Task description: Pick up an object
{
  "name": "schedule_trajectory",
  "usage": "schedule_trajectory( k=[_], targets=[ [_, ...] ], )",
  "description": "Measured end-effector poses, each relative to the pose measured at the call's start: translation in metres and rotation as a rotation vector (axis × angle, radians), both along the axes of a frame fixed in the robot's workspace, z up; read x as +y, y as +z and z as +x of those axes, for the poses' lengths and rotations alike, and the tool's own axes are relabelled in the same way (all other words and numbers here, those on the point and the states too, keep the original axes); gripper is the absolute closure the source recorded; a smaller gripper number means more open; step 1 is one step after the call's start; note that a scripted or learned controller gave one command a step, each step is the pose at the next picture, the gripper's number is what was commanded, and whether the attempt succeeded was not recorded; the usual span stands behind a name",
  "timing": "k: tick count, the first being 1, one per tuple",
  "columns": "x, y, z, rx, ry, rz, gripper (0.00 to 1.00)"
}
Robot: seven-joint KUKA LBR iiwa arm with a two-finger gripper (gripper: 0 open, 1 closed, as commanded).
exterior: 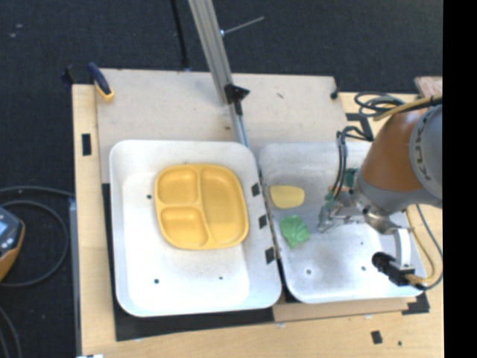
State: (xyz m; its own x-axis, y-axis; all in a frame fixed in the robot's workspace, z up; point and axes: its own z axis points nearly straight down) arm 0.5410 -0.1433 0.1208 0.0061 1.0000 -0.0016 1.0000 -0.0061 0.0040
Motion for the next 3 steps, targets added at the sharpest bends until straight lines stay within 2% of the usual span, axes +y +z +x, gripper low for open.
schedule_trajectory(
  k=[1, 3],
  targets=[
    [-0.009, 0.057, 0.009, -0.003, 0.007, -0.001, 1.00],
    [-0.006, 0.168, 0.014, -0.003, 0.009, -0.001, 1.00]
  ],
)
